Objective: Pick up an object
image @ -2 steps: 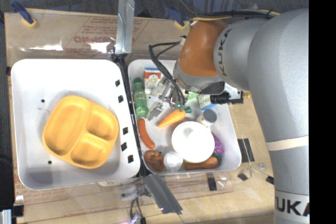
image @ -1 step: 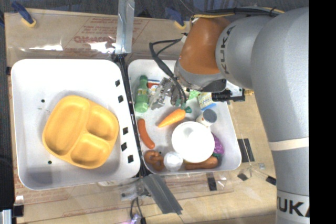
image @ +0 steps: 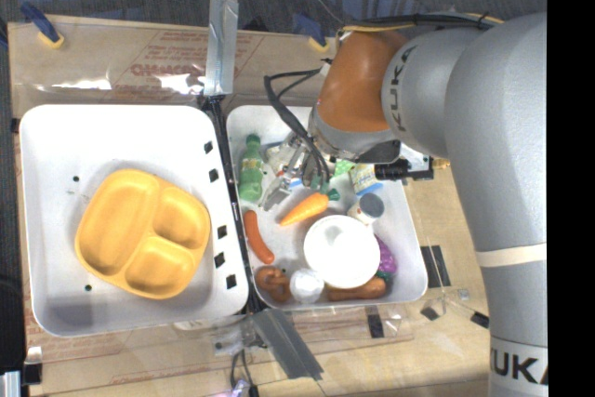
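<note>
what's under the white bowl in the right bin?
A purple item pokes out at the white bowl's right edge, and a brown sausage-like piece shows below it. How far either runs beneath is hidden, as is anything else under the bowl.

one fixed overhead camera, slanted down over both bins (image: 37,200)
</note>
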